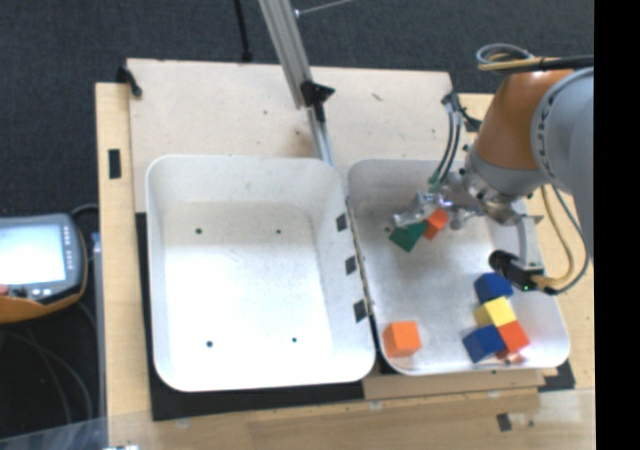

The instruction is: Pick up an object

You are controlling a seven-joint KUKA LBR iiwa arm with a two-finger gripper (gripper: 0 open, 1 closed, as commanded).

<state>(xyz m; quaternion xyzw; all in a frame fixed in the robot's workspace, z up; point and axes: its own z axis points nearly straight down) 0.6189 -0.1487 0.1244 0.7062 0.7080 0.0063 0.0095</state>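
The end effector (428, 213) hangs low over the right bin (440, 363), seemingly pinching a small orange block (436, 224) beside a green block (406, 236), though how far it is open I cannot tell, leaving the corner cluster of blocks (495, 323) alone.

No legible text, labels, brands or numbers anywhere in frame. The small screen device (35, 258) at the left edge shows a pale display, but nothing on it resolves into characters. The dark marks on the bins' (250, 268) shared rim and on the surface (115, 163) at left are blank tabs, no print readable.
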